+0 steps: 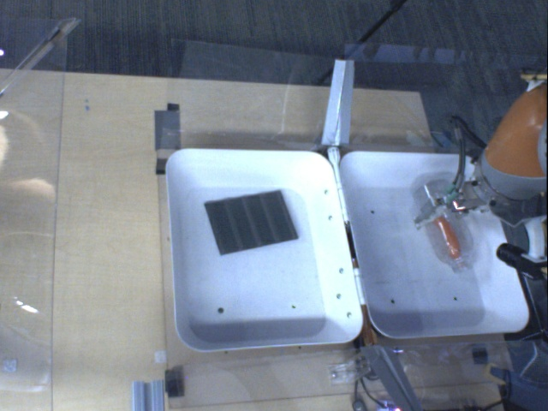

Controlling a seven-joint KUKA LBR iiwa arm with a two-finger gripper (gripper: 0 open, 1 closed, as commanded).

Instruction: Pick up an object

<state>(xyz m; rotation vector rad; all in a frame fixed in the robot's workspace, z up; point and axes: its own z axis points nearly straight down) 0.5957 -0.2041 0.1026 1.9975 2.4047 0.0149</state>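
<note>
Orange tube under the gripper in the right bin

Orange object, slim and wrapped in clear plastic (449, 240), lies in the right white bin (402, 302), its long axis running from far-left to near-right. The grey arm with its orange band (520, 148) leans in from the right, its gripper (447, 202) pointing down just above the object's far end. Whether the tool is open or closed cannot be told. A dark ribbed rectangular pad (251, 221) lies flat in the left white bin (248, 319).
</note>
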